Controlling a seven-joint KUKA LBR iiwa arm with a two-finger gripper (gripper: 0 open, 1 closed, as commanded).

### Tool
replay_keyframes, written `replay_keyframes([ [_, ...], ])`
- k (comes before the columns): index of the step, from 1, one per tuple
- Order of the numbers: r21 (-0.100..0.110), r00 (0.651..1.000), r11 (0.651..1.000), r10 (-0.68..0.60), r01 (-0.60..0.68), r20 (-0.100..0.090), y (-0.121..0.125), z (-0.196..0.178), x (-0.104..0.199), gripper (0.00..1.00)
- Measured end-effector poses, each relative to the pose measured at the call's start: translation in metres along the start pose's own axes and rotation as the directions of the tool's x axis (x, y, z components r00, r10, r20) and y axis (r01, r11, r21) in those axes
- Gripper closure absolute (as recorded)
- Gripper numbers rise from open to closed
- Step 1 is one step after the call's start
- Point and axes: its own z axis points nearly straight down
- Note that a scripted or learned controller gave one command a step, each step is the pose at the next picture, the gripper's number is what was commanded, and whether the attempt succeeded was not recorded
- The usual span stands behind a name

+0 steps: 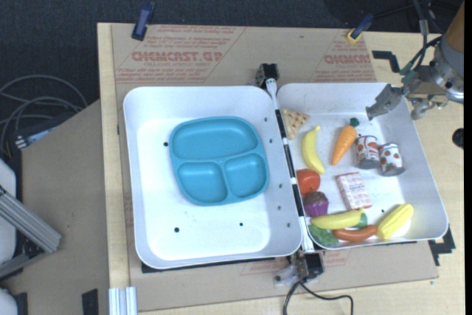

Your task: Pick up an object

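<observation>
Gripper (399,101) sits over the upper right edge of the right bin (435,192); fingers spread apart, nothing between them. One finger (380,102) points down-left toward the carrot (343,143), clear of it.

Positions relative to the carrot:
- Banana (313,149): just left, lying lengthwise.
- Waffle-patterned wedge (294,119): up-left, near the divider.
- Two small cans (378,153): just right, side by side.
- Pink packet (355,190): below.
- Tomato (307,181) and purple fruit (316,202): below-left, against the divider.
- Second banana (340,219), red sausage (357,234), corn cob (394,220): along the bin's lower edge, well below.

Left bin (147,217): far left of the carrot, holds a blue divided plate (219,159). Both bins rest on the table (221,48).
</observation>
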Motion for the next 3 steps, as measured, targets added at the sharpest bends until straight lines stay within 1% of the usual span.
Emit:
replay_keyframes([
  [1, 0.002, 1.000, 1.000, 0.000, 0.000, -0.001, 0.021, 0.163, 0.009, 0.00],
  [2, -0.001, 1.000, 1.000, 0.000, 0.000, 0.000, 0.022, 0.152, 0.009, 1.00],
  [3, 0.000, 1.000, 1.000, -0.001, 0.001, -0.001, 0.023, 0.065, 0.082, 1.00],
])
